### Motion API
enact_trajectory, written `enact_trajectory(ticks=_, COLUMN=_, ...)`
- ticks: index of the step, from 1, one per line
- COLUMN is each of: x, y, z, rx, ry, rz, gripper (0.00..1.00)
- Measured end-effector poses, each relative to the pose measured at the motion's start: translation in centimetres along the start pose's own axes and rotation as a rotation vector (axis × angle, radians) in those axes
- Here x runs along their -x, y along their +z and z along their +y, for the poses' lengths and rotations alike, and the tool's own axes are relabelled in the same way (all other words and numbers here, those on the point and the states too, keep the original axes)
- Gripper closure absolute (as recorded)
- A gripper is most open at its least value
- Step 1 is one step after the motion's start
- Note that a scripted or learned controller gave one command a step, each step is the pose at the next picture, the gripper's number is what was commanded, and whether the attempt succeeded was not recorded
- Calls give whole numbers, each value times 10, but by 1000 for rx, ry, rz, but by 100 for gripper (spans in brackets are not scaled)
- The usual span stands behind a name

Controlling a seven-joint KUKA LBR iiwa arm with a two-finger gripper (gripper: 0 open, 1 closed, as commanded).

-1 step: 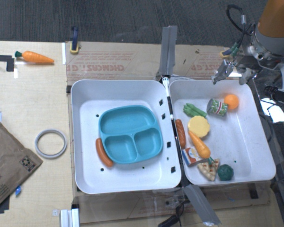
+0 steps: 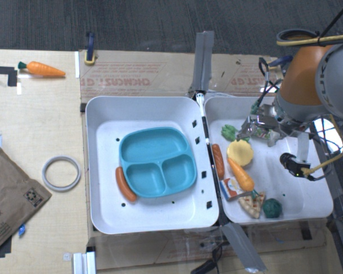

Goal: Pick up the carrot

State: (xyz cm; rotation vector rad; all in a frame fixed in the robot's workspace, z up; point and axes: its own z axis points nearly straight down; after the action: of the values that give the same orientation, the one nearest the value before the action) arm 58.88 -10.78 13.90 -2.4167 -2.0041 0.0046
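Note:
An orange carrot (image 2: 240, 174) lies slantwise in the right bin (image 2: 308, 201), its upper end tucked under a yellow round item (image 2: 240, 152). My gripper (image 2: 256, 130) hangs over the bin's upper part, just above and right of the yellow item and next to a green broccoli piece (image 2: 229, 132). It stands apart from the carrot, with nothing visibly held. A second carrot (image 2: 42, 69) with a green top lies on the bench at the far left, outside both bins.
Around the carrot lie a sausage (image 2: 218, 158), a red-and-white packet (image 2: 231, 188), a pizza slice (image 2: 251, 204) and a dark green lump (image 2: 272, 208). The left bin (image 2: 100, 124) holds a blue divided plate (image 2: 158, 161) and a sausage (image 2: 126, 184). A grey ring (image 2: 61, 172) rests on the bench.

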Motion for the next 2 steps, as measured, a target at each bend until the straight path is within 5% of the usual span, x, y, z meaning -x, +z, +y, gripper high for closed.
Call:
enact_trajectory(ticks=1, x=-2, y=49, z=-46, rx=-1, ry=111, rz=0, gripper=0)
enact_trajectory(ticks=2, x=34, y=-116, z=-33, rx=2, ry=154, rz=-1, gripper=0)
